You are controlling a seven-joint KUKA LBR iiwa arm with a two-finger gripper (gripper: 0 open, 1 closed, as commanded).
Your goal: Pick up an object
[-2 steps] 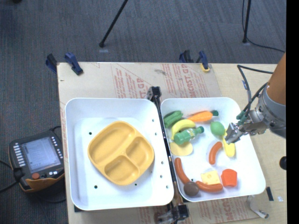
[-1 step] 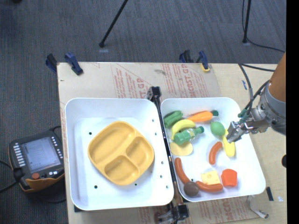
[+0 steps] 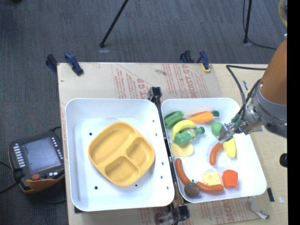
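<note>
White bins sit side by side on the desk [image 3: 136,78]. The claw [image 3: 228,131] hangs low over the right bin [image 3: 257,172], and I cannot tell if it is grasping anything. Just under it lie a yellow toy piece [image 3: 230,148] and a curved red sausage [image 3: 214,153]. A green ball [image 3: 216,128] is just to its left. Further left are a green bottle [image 3: 189,136], a banana [image 3: 183,126] and a carrot [image 3: 201,116]. Far to its left, the other bin [image 3: 75,139] holds a yellow plate with three parts [image 3: 121,153].
</note>
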